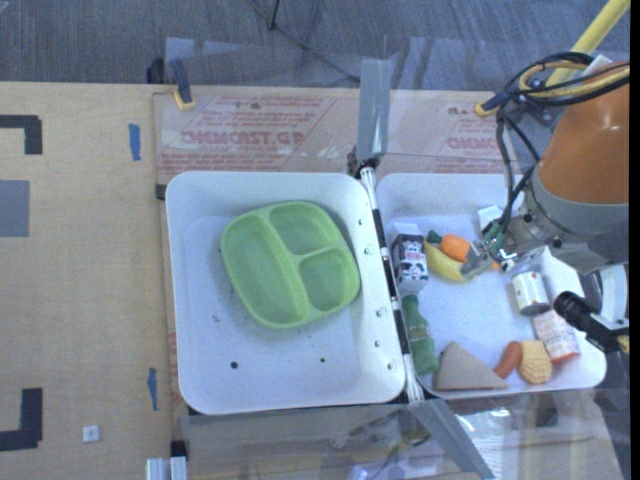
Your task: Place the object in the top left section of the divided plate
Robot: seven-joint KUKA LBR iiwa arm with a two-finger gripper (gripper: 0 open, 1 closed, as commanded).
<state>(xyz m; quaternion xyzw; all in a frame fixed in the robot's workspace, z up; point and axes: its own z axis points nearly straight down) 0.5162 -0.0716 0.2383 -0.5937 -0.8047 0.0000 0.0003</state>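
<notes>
The green divided plate (290, 263) lies in the left bin (200, 348), tilted a little, with all its sections bare. The arm (585, 158) reaches over the right bin (590, 368), its gripper (487, 253) low, just beside a banana (447, 265) and a small carrot (455, 247); whether it has closed on anything I cannot tell, the view being too cluttered there. Also in the right bin lie a milk carton (409, 258), a green bottle (417, 333), a sandwich wedge (465, 368), a cob of corn (535, 362) and a small can (527, 291).

Probably a robotics lab, taped plywood bench (80, 268), white bins (190, 298), cabling (540, 73)
</notes>
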